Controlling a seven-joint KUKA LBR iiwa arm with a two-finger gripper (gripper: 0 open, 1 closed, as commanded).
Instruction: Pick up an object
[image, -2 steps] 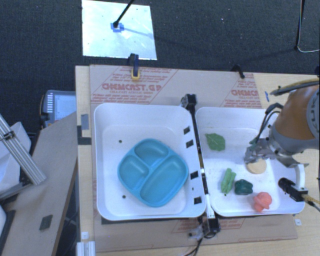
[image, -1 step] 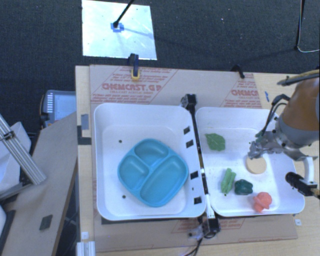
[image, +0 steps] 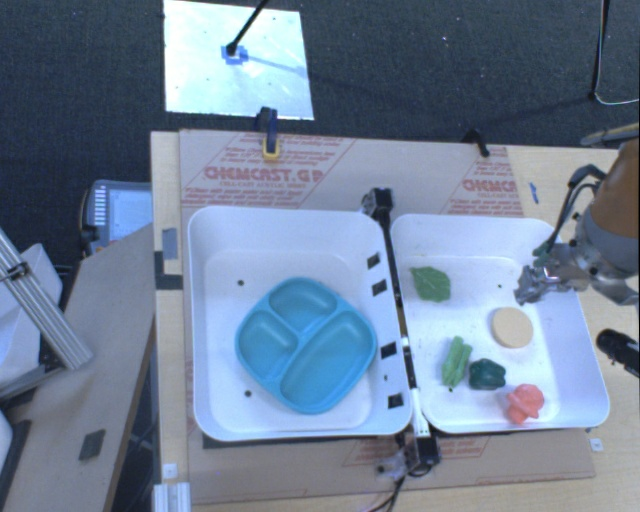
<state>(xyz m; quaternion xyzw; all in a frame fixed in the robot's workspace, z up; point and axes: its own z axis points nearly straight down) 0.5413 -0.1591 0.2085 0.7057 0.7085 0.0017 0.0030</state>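
In the right bin (image: 570, 310) lie a green leaf-shaped piece (image: 432, 283), a tan round disc (image: 511, 327), a light green pod (image: 457, 361), a dark green pepper-like lump (image: 487, 374) and a pink-red piece (image: 524, 402). My gripper (image: 530, 287) hangs over the bin's right part, just above and right of the tan disc. Nothing shows between its tips. A blue divided plate (image: 305, 343) rests in the left bin (image: 215, 300).
A black divider with clips (image: 390, 300) runs between the two bins. Cardboard (image: 330, 170) lies under both. A yellow-black clamp (image: 270, 135) sits at the back edge. A tablet (image: 118, 212) and metal rail (image: 40, 310) stand off to the left.
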